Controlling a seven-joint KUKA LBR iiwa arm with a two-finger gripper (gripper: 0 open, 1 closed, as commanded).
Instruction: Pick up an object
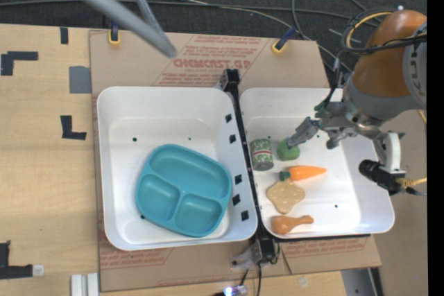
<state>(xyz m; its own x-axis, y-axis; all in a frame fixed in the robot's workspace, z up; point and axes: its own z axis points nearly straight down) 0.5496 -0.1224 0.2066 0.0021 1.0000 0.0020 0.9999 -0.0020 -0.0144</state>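
Gripper [300, 138] low in right bin [347, 97], open state cannot tell, tip just above green vegetable [288, 150]; can [261, 154], carrot [306, 173], drumstick [291, 222] nearby; blue tray [182, 189] in left bin [118, 114]

Legible text: one mark.
You can read "CHEMCAST GP" in red on the brown cardboard sheet [208, 55] behind the bins; smaller red print around it is too blurred.

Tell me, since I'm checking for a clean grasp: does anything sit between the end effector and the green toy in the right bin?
Nothing visible does. The end effector sits right at the green toy; the small can lies to its left and the carrot below it, both off the approach.
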